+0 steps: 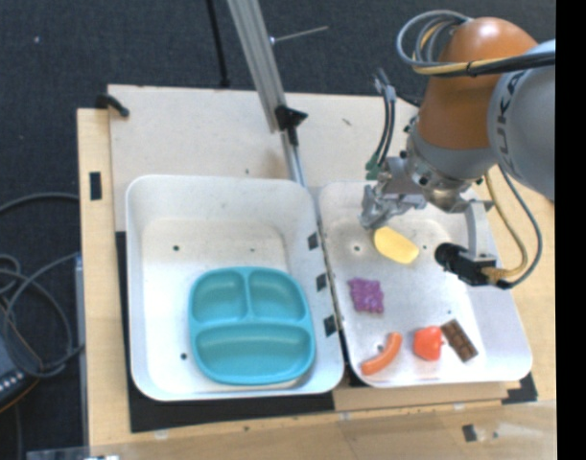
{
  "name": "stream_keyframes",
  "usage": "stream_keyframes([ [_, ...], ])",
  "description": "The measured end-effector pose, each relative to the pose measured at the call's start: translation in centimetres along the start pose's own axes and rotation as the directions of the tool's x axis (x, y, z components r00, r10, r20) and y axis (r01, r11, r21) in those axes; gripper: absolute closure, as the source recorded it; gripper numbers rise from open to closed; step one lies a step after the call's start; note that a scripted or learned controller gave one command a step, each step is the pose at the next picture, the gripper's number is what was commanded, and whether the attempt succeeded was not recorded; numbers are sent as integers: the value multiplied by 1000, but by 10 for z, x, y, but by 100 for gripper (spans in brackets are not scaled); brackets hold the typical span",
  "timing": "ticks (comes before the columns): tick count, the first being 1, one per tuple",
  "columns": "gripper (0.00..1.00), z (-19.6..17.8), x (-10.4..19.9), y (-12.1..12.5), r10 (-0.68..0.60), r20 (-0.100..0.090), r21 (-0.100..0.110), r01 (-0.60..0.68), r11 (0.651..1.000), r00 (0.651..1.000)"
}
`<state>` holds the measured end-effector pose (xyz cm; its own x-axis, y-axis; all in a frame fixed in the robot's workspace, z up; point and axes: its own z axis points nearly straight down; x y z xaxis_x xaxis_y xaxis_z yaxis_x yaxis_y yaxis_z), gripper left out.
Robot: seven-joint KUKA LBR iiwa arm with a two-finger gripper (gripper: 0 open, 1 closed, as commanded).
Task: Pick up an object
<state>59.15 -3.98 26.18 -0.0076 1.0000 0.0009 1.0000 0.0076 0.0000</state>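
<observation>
Grey and low, the hand hangs near the back edge of the right bin, just above the yellow block, and I cannot tell if it is open or holding anything, so I think it next must close on the block and lift.

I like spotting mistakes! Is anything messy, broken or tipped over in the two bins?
Nothing stands out. The blue tray lies flat in the left bin. The yellow piece, purple piece, orange carrot, red piece and brown bar lie apart in the right bin.
</observation>
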Motion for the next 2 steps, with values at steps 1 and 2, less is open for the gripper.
stream_keyframes([
  [1,100,15,59,-3,0,0,0,0,1000,1000],
  [2,100,18,104,-3,1,0,-1,-1,1000,1000],
])
